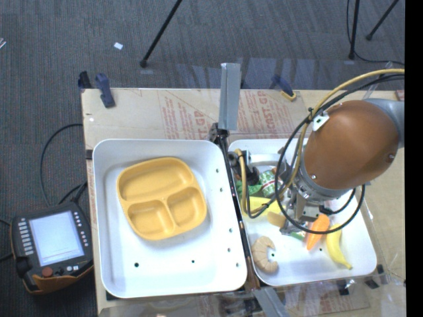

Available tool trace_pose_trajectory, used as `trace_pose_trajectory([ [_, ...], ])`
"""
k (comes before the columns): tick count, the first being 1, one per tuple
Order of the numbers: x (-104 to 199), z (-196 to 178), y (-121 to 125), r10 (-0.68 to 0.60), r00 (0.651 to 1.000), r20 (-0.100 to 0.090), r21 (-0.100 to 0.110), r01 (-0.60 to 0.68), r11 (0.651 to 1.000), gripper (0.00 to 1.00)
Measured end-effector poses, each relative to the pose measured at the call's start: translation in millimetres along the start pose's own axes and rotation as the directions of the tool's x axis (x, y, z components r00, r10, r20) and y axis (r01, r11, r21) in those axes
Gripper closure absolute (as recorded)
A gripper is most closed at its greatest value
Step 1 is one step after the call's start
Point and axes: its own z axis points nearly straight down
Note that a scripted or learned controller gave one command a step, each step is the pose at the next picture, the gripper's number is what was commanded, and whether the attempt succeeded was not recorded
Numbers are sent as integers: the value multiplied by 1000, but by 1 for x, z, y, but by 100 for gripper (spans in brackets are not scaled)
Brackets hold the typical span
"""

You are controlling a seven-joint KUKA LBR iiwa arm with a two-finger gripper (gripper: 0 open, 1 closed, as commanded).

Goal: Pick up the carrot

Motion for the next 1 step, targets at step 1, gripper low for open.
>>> trace_pose_trajectory([
  [1, 0, 0, 1, 2, 1000, 0, -1, -2, 1000, 0],
])
